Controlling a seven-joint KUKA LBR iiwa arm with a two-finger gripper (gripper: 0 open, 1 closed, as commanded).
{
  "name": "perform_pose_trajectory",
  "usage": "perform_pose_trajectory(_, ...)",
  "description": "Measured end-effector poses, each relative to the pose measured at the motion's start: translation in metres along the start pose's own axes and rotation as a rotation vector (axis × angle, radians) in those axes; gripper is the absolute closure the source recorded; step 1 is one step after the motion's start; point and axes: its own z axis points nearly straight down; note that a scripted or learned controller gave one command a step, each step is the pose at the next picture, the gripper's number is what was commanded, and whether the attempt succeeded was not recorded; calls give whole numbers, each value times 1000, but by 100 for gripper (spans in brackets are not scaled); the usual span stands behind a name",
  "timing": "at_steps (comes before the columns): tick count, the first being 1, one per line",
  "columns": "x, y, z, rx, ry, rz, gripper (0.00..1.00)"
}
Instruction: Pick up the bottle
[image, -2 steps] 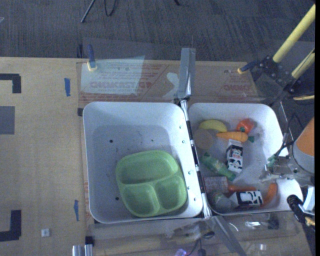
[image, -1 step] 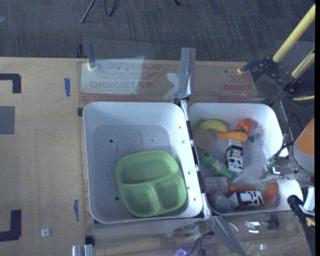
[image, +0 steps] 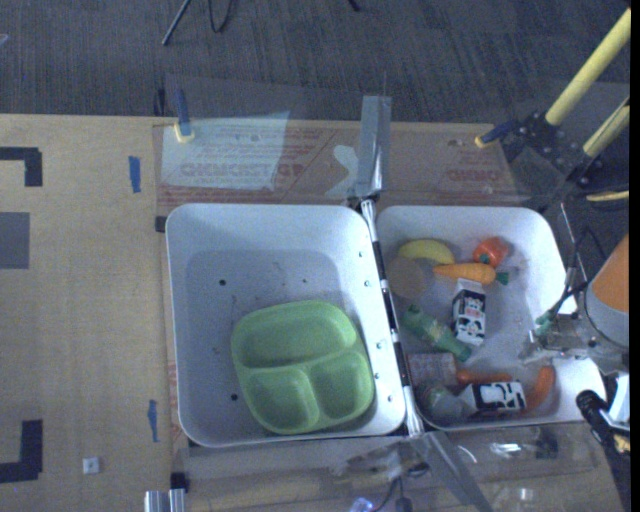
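The small green plastic bottle (image: 436, 333) lies on its side in the right-hand shallow white bin (image: 535, 228), towards that bin's left wall, its length running slantwise from upper left to lower right. Clutter crowds it. A black-and-white carton (image: 469, 312) stands just beside its right end, and a flat brownish packet (image: 432, 366) lies just below it. Above sit a yellow banana-shaped toy (image: 427, 250), an orange carrot-shaped toy (image: 464, 271) and a small orange-red toy with green leaves (image: 492, 252). Near the bin's front lie a second black-and-white carton (image: 497, 397) and an orange piece (image: 543, 387) — partly overlapped, so their shapes are hard to make out.

The tool (image: 558, 338) hangs at the right bin's right wall, well apart from the bottle, with the cartons between them. It is dim and blurred against the wall, and I cannot tell its grip state. The arm's orange band (image: 612, 283) is cut off by the frame's right side.

The left-hand white bin (image: 200, 240) holds a pale green divided plastic tray (image: 300, 365). Both bins rest on the tan surface (image: 80, 300).
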Motion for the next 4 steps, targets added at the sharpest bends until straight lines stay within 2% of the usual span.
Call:
perform_pose_trajectory(3, -2, 0, 0, 1, -1, -107, 100)
perform_pose_trajectory(4, -4, 0, 0, 0, 2, 49, 100)
